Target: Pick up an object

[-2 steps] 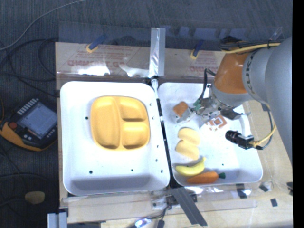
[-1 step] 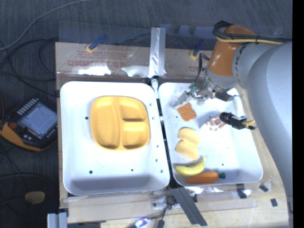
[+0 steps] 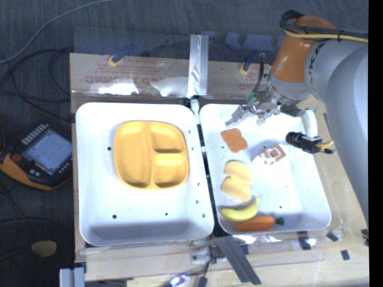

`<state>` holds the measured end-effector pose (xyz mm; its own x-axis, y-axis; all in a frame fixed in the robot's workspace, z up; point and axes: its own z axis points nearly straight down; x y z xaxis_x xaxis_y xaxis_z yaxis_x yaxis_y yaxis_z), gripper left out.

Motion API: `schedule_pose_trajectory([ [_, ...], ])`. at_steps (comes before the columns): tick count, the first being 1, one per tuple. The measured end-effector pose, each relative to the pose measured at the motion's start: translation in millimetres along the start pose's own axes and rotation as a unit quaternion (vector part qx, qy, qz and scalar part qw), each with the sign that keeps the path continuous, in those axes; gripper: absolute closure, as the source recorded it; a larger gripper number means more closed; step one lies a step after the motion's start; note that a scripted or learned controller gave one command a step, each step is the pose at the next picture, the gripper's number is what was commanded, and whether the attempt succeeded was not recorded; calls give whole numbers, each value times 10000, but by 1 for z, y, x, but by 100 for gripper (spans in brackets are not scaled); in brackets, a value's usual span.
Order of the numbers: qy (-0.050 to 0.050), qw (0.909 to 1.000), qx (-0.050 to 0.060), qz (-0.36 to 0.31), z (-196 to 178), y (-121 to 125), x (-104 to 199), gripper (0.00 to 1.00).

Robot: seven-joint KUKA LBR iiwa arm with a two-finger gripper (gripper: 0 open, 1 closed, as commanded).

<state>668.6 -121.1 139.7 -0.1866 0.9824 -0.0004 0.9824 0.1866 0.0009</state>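
A grey robot arm reaches over the right white bin (image 3: 311,217), its pincer (image 3: 251,113) spread apart and gripping nothing, just above an orange toast slice (image 3: 234,140) near the bin's back wall. Toward the bin's front wall lie two pale yellow pieces (image 3: 237,180), a banana (image 3: 241,211) and a carrot (image 3: 255,223). The left bin (image 3: 96,220) holds a yellow divided tray (image 3: 150,153).

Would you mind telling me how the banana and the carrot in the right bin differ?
The banana is yellow, the carrot orange with a green tip. The banana curves upward at its ends, while the carrot lies straight. The banana sits just above the carrot, which is nearer the right bin's front wall. Both are elongated toy foods lying flat, side by side.
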Motion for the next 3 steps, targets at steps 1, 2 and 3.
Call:
schedule_pose_trajectory([
  [1,-22,9993,7,-383,-55,-1,-7,0],
  [2,4,9833,5,-1819,33,-38,24,0],
  [3,13,9965,11,-841,52,-3,-18,0],
])
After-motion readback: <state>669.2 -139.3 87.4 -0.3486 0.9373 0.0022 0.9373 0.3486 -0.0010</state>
